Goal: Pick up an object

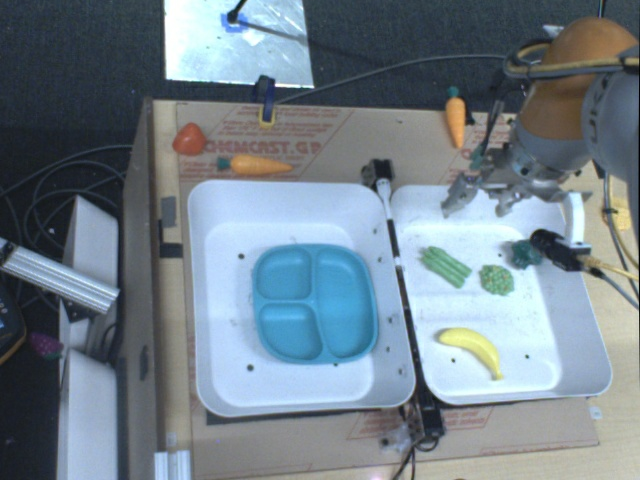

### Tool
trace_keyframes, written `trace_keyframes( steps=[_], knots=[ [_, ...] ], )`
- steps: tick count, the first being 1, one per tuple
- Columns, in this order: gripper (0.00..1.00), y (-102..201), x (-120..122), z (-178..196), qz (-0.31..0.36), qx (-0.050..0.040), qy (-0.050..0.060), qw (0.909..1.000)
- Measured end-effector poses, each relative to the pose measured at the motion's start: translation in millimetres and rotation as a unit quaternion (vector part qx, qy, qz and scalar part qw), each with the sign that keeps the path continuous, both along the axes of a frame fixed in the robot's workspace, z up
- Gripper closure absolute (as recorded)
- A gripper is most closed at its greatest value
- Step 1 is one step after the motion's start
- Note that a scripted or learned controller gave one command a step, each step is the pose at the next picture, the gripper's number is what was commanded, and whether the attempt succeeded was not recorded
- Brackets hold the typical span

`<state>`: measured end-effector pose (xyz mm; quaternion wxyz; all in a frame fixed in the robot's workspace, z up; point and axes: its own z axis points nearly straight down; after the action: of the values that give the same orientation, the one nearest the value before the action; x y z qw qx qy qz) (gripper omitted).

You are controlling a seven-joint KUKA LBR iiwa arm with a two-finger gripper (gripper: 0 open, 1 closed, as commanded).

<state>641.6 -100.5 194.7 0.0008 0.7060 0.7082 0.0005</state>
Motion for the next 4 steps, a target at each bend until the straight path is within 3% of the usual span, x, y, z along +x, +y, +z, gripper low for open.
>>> trace_keyframes(
  steps=[1,2,3,4],
  knots=[
    [0.0,25,-109,-11,-0.001,0.0002,0.001,1.0],
    [0.0,-11,-155,-110,-0.001,0.0001,0.0,1.0],
    [1.0,-10,-153,-100,0.0,0.001,-0.001,1.0],
    [1.0,-21,-137,-68,-0.001,0.0,0.0,1.0]
  ],
)
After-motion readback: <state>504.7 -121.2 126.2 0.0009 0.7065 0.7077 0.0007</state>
